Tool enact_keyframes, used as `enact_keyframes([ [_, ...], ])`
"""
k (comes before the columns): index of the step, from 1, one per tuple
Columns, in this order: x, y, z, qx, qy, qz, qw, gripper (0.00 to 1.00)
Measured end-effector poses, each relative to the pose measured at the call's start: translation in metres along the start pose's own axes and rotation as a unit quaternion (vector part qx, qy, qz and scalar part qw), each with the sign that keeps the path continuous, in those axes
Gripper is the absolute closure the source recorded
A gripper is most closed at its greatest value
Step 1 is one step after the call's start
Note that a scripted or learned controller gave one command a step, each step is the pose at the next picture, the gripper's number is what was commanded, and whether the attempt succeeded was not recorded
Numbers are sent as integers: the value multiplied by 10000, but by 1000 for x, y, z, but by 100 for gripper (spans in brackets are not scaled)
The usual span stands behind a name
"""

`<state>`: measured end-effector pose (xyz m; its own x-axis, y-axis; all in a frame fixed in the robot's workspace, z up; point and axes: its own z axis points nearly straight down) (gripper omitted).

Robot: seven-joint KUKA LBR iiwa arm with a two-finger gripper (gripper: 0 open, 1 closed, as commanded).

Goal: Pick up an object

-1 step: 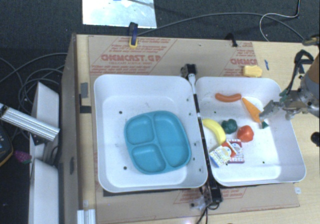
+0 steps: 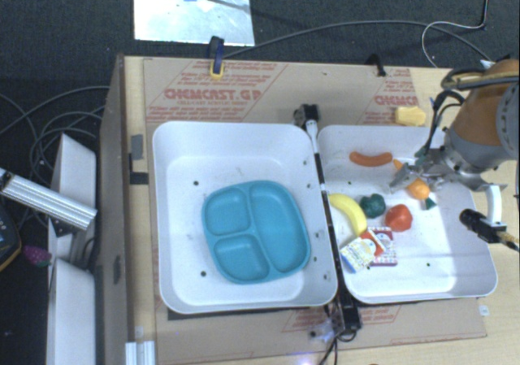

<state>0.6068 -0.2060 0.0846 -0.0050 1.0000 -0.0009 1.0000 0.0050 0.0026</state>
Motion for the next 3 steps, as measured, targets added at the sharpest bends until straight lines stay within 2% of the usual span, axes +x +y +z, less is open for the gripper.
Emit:
enact_keyframes([
  [1, 0, 1, -11, -16, -6, -13, 10000, 100],
  [2, 74, 40, -1, 75, 15, 6, 10000, 100],
  [3, 130, -13, -101, -4, 6, -1, 10000, 100],
])
